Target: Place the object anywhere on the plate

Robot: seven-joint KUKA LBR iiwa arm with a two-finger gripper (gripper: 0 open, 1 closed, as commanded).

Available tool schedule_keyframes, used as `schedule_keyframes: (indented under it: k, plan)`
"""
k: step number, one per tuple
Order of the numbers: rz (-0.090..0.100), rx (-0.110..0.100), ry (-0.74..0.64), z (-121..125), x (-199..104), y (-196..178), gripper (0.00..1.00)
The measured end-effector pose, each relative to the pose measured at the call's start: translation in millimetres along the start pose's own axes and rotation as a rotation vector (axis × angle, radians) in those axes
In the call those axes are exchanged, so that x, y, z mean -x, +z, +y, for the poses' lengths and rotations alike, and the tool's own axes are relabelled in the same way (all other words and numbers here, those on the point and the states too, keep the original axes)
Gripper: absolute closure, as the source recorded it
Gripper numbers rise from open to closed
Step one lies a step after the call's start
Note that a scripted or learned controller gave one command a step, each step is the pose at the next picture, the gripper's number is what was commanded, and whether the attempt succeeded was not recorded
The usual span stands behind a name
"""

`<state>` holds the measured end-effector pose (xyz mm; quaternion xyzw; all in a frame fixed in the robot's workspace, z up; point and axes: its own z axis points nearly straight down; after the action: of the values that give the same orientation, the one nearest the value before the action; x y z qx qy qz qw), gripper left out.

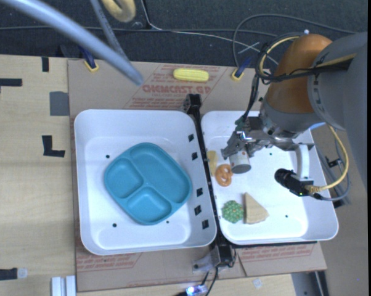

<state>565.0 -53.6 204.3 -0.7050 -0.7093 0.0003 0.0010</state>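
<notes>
The arm runs off the right edge, hiding part of the right bin.

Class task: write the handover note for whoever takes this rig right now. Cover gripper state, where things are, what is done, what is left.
Gripper: low in the right bin, just above the pretzel; no item seen between its fingers.
Blue plate: in the left bin, nothing on it.
Green ball and wedge: right bin, near front.
Done: nothing placed.
Left: grasp an item and set it on the plate.
</notes>
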Motion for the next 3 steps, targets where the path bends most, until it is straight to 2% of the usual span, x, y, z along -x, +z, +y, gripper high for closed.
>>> schedule_keyframes:
  k: [3]
  plan:
    - [0.000,0.002,0.000,75,-151,-30,1.00]
